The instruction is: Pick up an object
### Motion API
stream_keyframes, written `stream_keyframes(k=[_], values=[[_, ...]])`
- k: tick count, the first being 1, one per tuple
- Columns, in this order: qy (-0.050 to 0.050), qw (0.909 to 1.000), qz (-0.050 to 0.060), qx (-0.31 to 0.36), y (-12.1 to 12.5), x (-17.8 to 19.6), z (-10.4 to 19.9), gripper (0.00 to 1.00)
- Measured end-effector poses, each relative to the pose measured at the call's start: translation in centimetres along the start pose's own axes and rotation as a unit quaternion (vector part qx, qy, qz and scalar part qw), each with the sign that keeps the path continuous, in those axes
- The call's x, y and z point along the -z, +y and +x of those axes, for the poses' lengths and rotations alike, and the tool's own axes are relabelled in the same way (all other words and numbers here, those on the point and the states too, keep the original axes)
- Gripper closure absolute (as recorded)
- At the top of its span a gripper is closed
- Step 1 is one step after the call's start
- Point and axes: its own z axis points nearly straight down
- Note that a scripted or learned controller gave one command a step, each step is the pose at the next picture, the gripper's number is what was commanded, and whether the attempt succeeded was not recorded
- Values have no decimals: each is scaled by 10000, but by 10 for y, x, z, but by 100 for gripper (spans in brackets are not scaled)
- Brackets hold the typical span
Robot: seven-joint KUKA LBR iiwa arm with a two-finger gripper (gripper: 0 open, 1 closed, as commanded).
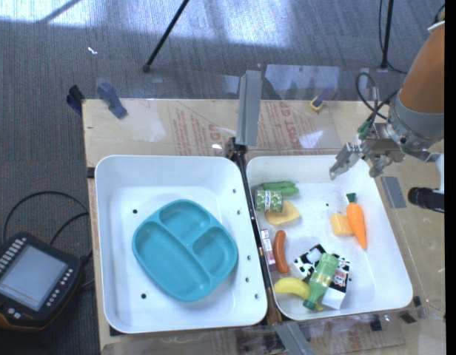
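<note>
Jaws [361,158] stand apart, holding nothing, above the right bin's [394,235] far rim; nearest below lies the carrot [356,224], likely light, rigid, slick plastic, best gripped across its thick upper body.

Two bins sit side by side on the surface [176,128]. The left bin [109,198] holds a divided plate [185,250] lying near its centre. The right bin [394,265] holds a can [269,199] and a sausage [280,251] along its left wall, a carrot [357,225] toward the right, and a bottle [321,280] beside a banana [292,288] at the front. The claw [363,161] hangs over the right bin's rear edge.
</note>
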Motion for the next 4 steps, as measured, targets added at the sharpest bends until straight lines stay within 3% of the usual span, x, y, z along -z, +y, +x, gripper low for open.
stream_keyframes(k=[1,2,3,4], values=[[-1,9936,-14,1134,16,-161,-37,0],[6,9927,-17,1206,32,-170,-37,0],[0,9518,-12,3068,30,-170,-48,0],[5,9523,-20,3052,31,-161,-48,100]])
